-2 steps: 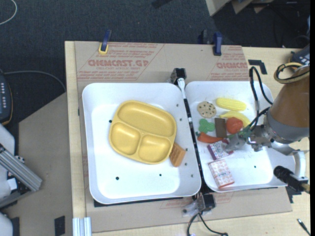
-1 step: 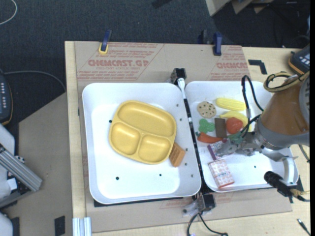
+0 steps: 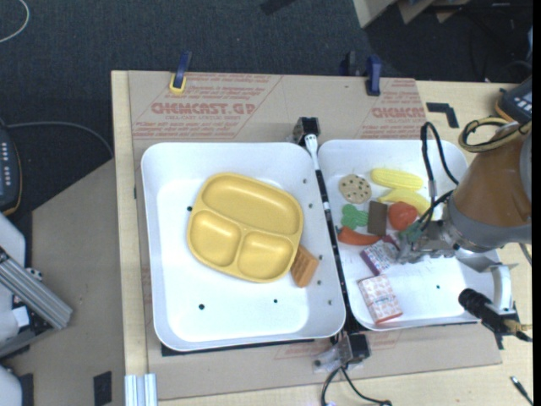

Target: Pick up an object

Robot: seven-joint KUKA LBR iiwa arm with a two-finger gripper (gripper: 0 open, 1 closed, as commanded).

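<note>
The right bin (image 3: 439,299) holds a cluster of small items. A yellow corn cob (image 3: 397,178) lies at the back beside a round speckled cookie (image 3: 356,188). Below them are a red tomato (image 3: 403,215), a brown block (image 3: 377,217), a green piece (image 3: 354,216) and a red chili (image 3: 358,238). A purple packet (image 3: 377,257) lies mid-bin, and a pink patterned packet (image 3: 379,299) sits near the front. My gripper (image 3: 412,242) is low in the bin, just right of the purple packet and below the tomato.
The left bin (image 3: 169,294) carries a yellow divided plate (image 3: 245,226), with an orange-brown wedge (image 3: 304,267) leaning at its right edge. The ridge between the bins (image 3: 328,227) runs just left of the cluster. Black cables (image 3: 435,163) loop over the right bin's back.
</note>
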